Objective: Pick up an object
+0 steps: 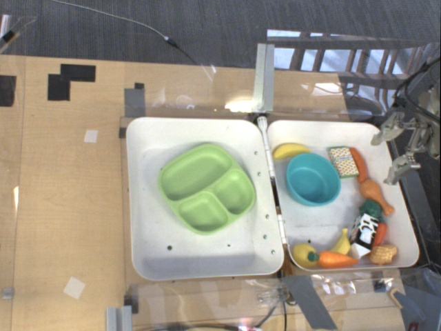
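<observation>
On bench: 2 white bins side by side, left bin (145, 254) and right bin (306, 236); places below are relative to the blue bowl (313, 178).
Blue bowl: upper middle of right bin, upright.
Green plate (207, 187): well left of bowl, alone in left bin, 3 compartments, tilted in plan.
Banana (291, 150): just up-left of bowl, touching or nearly touching its rim.
Patterned block (342, 161): just right of bowl, upper side.
Carrot (357, 165): right of block, lying along it.
Drumstick (376, 193): right of bowl, near bin wall.
Black-and-white carton (365, 229): below-right of bowl.
Lemon (304, 254): below bowl, at bin's bottom edge.
2nd carrot (337, 259): just right of lemon.
Gripper (404, 143): right of bowl, over bin's right rim, nothing between its fingers; open or closed: cannot tell.
</observation>
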`<state>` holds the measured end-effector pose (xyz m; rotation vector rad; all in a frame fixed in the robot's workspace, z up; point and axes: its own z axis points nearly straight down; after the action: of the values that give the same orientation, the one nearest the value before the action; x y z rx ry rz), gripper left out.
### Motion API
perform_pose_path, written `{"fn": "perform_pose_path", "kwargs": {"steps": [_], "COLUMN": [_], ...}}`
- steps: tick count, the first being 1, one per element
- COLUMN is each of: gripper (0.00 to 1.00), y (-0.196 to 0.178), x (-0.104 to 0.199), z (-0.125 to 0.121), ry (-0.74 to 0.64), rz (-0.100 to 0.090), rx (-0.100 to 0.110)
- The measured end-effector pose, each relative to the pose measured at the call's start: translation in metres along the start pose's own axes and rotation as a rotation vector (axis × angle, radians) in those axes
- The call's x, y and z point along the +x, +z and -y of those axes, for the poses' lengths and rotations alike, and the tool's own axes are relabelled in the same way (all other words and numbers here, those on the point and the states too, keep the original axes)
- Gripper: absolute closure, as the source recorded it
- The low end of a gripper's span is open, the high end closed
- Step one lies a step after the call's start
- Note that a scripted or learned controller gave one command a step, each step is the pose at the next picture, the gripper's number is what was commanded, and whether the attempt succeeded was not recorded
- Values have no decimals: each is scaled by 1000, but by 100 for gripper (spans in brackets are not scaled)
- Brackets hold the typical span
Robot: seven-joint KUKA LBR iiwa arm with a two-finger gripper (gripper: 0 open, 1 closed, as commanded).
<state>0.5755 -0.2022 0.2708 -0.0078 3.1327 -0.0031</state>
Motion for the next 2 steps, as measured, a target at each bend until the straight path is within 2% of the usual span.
{"fn": "perform_pose_path", "kwargs": {"steps": [1,2], "gripper": [0,0], "y": [136,156], "x": [82,22], "z": [3,-1], "ry": [-259,-130], "rz": [-11,33], "rx": [-6,15]}}
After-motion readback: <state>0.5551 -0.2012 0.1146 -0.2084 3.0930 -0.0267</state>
